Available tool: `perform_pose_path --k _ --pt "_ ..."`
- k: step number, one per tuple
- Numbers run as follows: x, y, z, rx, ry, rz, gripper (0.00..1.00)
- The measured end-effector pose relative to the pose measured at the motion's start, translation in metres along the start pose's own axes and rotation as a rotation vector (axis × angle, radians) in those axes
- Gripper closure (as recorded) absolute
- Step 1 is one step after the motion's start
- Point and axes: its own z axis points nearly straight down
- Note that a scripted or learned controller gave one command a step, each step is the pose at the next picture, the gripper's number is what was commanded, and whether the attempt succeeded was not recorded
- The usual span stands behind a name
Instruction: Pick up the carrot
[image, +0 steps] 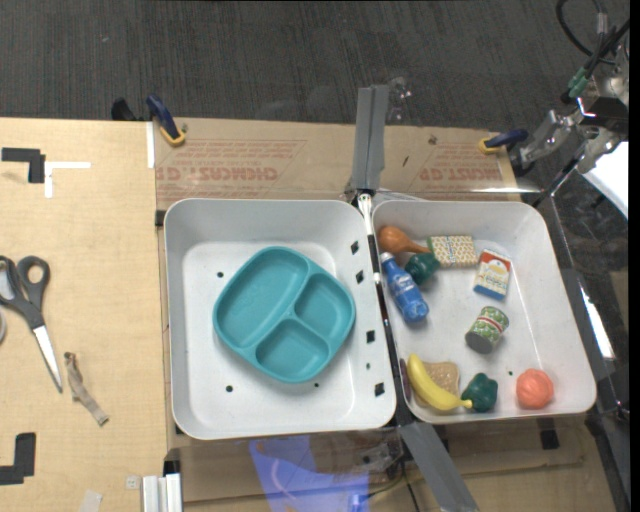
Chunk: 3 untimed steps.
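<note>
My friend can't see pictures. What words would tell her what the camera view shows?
Two shallow white bins sit side by side: the left bin holds a teal divided plate, the right bin toy food, with an orange carrot at its top left corner. Also there: a blue bottle, a banana, a can and an orange ball.

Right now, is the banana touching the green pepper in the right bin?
Touching. The camera view shows the banana's lower tip meeting the green pepper near the right bin's front wall, with no white floor between them.
</note>
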Motion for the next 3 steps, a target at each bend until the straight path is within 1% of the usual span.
perform_pose_path --k 1,2,3 --pt "-0.018 0.001 -0.010 0.002 0.000 0.650 0.00" --pt "0.002 -0.003 -0.001 0.006 0.000 0.942 0.00" --pt "-0.033 -0.006 0.030 0.005 0.000 1.054 0.00"
